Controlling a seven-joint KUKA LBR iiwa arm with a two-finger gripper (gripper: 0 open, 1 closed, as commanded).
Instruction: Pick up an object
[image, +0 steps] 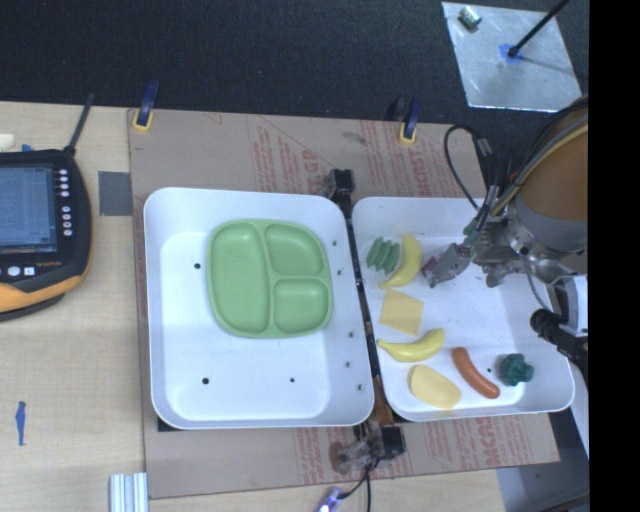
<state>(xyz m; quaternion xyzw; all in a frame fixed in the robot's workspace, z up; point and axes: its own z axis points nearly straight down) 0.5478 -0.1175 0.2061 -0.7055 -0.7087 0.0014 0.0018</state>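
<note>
Lying loose in the right bin (560, 405): two bananas, cheese wedge, sausage, green bits.
The upper banana (408, 258) sits just left of the gripper (440, 268); I cannot tell its jaws' state. A green plate (268, 278) rests in the left bin (170, 390).

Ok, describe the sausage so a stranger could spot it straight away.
Look in the right-hand shallow white bin, the one holding toy food. Along its near edge, the red-orange toy sausage lies slanted between a pale yellow wedge and a dark green lump. It is the only reddish piece there.
</note>
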